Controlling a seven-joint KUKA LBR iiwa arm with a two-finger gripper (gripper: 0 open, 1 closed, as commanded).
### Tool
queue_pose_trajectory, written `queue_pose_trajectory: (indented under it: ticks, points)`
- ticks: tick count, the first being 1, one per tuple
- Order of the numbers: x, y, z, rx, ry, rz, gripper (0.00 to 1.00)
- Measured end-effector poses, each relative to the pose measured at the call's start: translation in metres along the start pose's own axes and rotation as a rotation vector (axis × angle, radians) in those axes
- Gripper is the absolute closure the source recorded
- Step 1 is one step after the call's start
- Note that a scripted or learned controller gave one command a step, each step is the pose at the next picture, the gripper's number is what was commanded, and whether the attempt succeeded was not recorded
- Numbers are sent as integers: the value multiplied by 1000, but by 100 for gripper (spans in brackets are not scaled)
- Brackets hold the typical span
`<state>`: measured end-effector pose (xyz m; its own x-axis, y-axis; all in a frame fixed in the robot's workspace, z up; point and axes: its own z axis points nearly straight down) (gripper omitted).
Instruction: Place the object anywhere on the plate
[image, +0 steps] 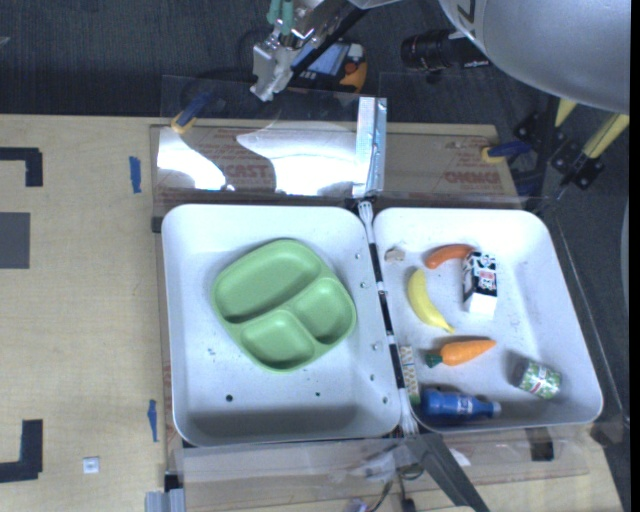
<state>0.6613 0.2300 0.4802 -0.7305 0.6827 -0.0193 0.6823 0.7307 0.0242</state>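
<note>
I find the green divided plate (285, 303) sitting in the left bin (190, 390), with all three of its compartments bare. The gripper (268, 72) hangs well above the far edge of the bench, at 12 o'clock from the plate, carrying nothing; I cannot tell how the pincer stands. No object is named, and the candidates all lie in the right bin (570, 300): a banana (427, 300) at centre, an orange sausage-like piece (449, 255) at its 1 o'clock, a small black-and-white carton (481, 279) at 3 o'clock, a carrot (466, 351) at 5 o'clock, a blue bottle (457, 405) at 6 o'clock and a green-labelled can (538, 379) beyond. I judge the banana easiest: descend straight, grip across its width. The ridge between bins obstructs low transfers, so lift clear before crossing.
</note>
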Motion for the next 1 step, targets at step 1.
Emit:
queue_pose_trajectory:
  ticks: [1]
  points:
    - [1, -18, 44, 24, 17, 103, 100]
